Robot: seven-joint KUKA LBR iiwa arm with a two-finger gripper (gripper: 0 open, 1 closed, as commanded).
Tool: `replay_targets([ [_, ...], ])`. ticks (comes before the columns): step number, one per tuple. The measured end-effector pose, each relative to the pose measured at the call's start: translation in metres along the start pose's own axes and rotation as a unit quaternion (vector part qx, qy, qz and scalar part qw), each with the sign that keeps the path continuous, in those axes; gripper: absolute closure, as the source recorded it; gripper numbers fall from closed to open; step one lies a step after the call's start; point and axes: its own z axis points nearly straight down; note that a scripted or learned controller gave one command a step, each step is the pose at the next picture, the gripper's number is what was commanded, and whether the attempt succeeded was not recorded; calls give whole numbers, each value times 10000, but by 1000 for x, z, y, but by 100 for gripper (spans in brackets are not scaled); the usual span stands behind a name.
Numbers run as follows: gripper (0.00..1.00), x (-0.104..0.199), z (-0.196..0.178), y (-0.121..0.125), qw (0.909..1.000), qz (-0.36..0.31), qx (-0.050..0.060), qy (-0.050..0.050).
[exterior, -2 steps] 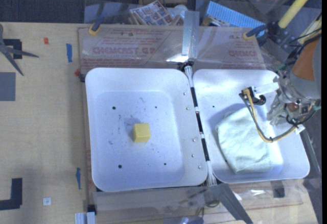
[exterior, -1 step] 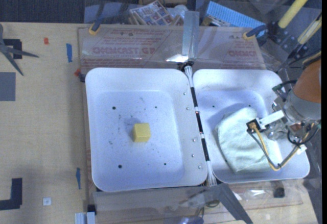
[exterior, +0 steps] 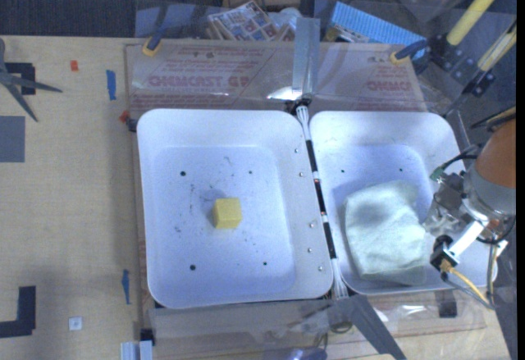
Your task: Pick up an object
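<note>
Well apart, yellow block (exterior: 227, 213) (left bin (exterior: 164, 137)), gripper (exterior: 447, 248) right.

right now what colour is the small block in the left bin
Yellow block, seen in the camera view.

Even overhead light, glare on clear plastic sheet (exterior: 246, 75), slightly soft.

A yellow block (exterior: 227, 213) lies in the left bin (exterior: 164, 137); the hand (exterior: 447, 239) hangs beside a white cloth (exterior: 384, 231) in the right bin (exterior: 369, 133).
</note>
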Motion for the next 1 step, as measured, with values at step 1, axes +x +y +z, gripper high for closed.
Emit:
replay_targets([
  [1, 100, 45, -1, -60, 9590, 2834, -4, 1],
])
